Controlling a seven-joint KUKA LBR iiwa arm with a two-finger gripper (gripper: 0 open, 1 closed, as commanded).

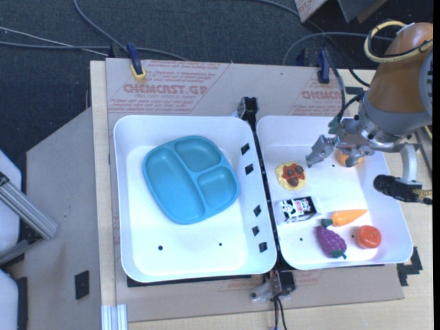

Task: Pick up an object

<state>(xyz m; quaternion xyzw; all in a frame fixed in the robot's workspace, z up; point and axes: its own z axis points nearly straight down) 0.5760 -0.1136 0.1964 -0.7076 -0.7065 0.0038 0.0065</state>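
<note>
A: Jaws on the gripper [335, 151] look spread, one grey finger [317, 151] slanting toward the right bin's middle, nothing between them. State is hard to call for sure, since the wrist hides the other side.

B: Where's it hanging?

A: Over the right bin [393, 220], upper part, near the far edge. An orange object [343, 157] sits just beside the fingers, partly hidden, can't name it.

B: Nearest pickable things?

A: Small pizza toy [291, 174], yellow with red topping, just below-left of the finger, near the bin's left wall. Below that, a black-and-white carton [298, 208]. Carrot [347, 216] to its right, mid-bin. Purple grapes [331, 240] and a red tomato [368, 236] along the near edge, grapes left of tomato.

B: Arm?

A: Grey arm [399, 95] with an orange band enters from the right, above the bin's far right corner.

B: Left bin?

A: Left bin [137, 253] carries a blue divided plate [190, 178], upper-middle, tilted.
</note>
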